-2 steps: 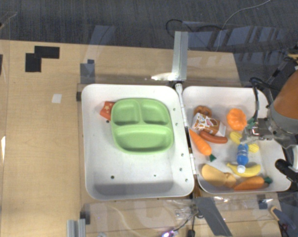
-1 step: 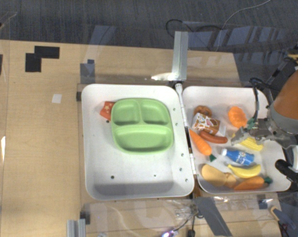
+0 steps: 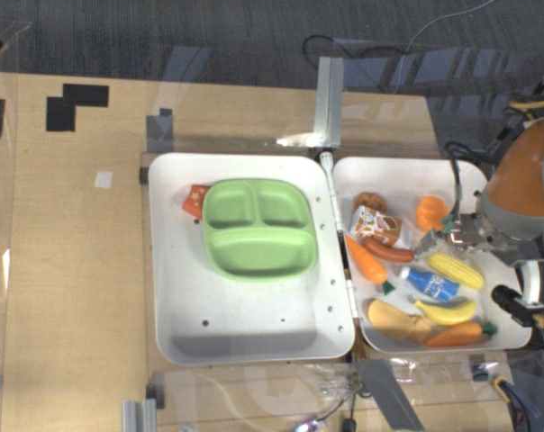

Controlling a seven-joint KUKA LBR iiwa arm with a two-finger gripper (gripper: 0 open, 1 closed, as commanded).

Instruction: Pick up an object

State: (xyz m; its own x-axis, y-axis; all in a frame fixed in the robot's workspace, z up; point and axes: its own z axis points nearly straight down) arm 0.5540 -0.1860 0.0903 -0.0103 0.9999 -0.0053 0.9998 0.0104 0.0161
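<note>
The right bin (image 3: 475, 180) holds several toy foods. Among them are a brown and red snack packet (image 3: 374, 222), an orange fruit (image 3: 431, 212), a red sausage (image 3: 391, 252), a carrot (image 3: 367, 264), a blue bottle (image 3: 430, 283), a corn cob (image 3: 457, 271), a banana (image 3: 448, 311), a tan piece (image 3: 394, 320) and a second carrot (image 3: 457, 334). My gripper (image 3: 445, 234) reaches in from the right, low over the bin. It sits just right of the sausage's end, below the orange fruit and above the corn cob. Nothing is visibly lifted.
The left bin (image 3: 177, 313) holds a green divided plate (image 3: 257, 228) with a small red item (image 3: 195, 202) at its left edge. A metal post (image 3: 330, 97) stands behind the divide between the bins. The arm's orange band (image 3: 522, 165) overhangs the right bin's right wall.
</note>
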